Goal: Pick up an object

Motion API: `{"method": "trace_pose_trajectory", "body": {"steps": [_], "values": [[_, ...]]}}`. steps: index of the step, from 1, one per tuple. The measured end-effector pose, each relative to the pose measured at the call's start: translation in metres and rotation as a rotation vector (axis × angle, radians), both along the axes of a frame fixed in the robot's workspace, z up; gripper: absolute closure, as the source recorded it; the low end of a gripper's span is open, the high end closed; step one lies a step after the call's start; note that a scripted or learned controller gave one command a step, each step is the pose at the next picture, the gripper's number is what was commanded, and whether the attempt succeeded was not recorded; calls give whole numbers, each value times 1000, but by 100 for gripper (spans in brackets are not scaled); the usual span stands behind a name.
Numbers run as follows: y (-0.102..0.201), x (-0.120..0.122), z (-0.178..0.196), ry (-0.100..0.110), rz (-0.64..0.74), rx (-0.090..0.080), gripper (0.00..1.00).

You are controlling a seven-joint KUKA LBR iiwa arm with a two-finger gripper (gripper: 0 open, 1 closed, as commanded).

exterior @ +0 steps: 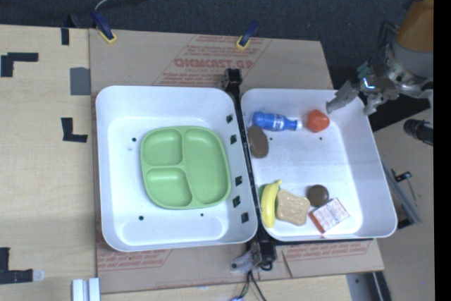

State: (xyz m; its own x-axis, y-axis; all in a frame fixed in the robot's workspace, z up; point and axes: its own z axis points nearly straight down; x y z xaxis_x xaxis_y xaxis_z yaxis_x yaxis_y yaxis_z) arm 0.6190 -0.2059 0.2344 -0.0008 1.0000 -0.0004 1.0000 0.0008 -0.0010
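Note:
The right bin (352, 173) holds several small items: a blue bottle (275, 122), a red ball (318, 121), a brown oval (258, 143), a banana (268, 204), a slice of bread (292, 208), a brown round piece (317, 194) and a red-and-white packet (329, 215). My gripper (358, 96) hangs over the bin's far right rim, a little right of the red ball and clear of it. Its fingers stand spread with nothing between them.
A green divided plate (186, 167) lies in the left bin (120, 151). The arm's orange band (418, 21) is at the right edge, above the bin. Cardboard (211, 63) lies under both bins. Two clamps (106, 32) pin its far edge.

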Motion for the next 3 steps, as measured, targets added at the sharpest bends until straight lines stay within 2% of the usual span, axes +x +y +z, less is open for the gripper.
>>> {"method": "trace_pose_trajectory", "body": {"steps": [1,2,3], "values": [[-3,49,-72,2,2,0,0],[-13,50,-148,5,2,6,0],[17,51,-148,-4,1,-1,0]]}}
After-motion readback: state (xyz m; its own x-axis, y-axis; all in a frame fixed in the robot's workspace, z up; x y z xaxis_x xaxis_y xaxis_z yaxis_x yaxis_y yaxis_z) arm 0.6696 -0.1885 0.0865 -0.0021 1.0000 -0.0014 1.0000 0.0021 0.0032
